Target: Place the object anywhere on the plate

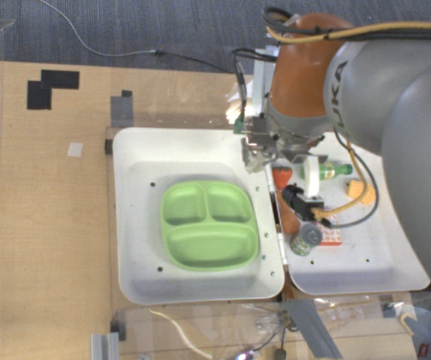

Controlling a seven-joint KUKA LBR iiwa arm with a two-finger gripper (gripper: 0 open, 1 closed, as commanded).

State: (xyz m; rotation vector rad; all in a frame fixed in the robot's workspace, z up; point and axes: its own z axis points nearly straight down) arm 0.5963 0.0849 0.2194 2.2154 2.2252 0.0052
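Note:
A light green plate (209,224) with three compartments lies in the left white bin (137,201), and nothing rests on it. My gripper (259,156) hangs over the wall between the two bins, just past the plate's far right corner. Right beside and below it, a red-orange object (281,177) lies in the right bin (373,265). The wrist hides what is directly under the gripper.
The right bin also holds a green bottle (336,171), a yellow-orange piece (360,191), a grey round lid-like thing (305,239), a red and white packet (333,237) and a brown item (287,213). The large grey arm covers the bin's far right.

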